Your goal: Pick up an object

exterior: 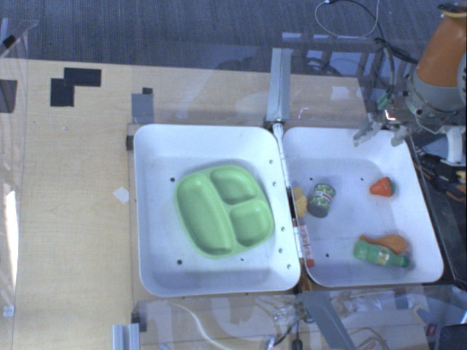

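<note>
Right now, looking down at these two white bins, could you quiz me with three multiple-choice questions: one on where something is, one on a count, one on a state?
1. Where is the green divided plate?
A. left bin
B. right bin
C. on the bench

2. How many compartments does that plate have?
A. two
B. three
C. five

3. How are the end effector fingers?
A. shut on the can
B. shut on the green bottle
C. spread open, holding nothing

Answers:
1 A: the plate lies inside the left bin.
2 B: one long section and two smaller ones.
3 C: the fingers splay apart over the right bin back corner, while the can and the green bottle lie on the bin floor.
</note>
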`<act>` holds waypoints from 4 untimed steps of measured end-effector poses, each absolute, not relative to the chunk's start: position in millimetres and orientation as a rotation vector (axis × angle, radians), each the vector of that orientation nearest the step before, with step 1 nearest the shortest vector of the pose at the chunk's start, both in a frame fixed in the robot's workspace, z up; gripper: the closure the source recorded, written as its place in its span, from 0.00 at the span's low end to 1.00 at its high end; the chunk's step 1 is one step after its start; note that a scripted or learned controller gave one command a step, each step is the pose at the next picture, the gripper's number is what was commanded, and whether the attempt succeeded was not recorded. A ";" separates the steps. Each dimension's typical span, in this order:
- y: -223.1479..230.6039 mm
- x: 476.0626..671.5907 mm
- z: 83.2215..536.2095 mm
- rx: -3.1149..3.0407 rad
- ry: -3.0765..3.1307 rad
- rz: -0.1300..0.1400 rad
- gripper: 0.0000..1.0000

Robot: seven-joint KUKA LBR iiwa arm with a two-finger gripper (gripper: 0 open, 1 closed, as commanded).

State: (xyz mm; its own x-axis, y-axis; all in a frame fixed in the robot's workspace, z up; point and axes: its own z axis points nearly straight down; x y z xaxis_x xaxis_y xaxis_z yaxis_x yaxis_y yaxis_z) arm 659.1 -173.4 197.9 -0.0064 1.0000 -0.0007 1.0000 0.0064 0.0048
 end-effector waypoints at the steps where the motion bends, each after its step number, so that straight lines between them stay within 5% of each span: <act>1: -140.6 612.1 89.7 2.005 2.408 0.008 0.00; 2: -107.4 567.2 90.3 1.967 2.434 0.012 0.00; 3: -112.9 617.7 89.4 1.978 2.425 0.012 0.00; 4: -167.7 671.1 87.5 2.023 2.394 0.006 0.00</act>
State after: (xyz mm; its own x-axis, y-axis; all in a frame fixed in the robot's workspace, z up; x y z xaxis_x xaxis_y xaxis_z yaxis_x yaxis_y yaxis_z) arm 671.1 -167.7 87.5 -0.1671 0.9859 -0.0030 0.9859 0.1671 0.0074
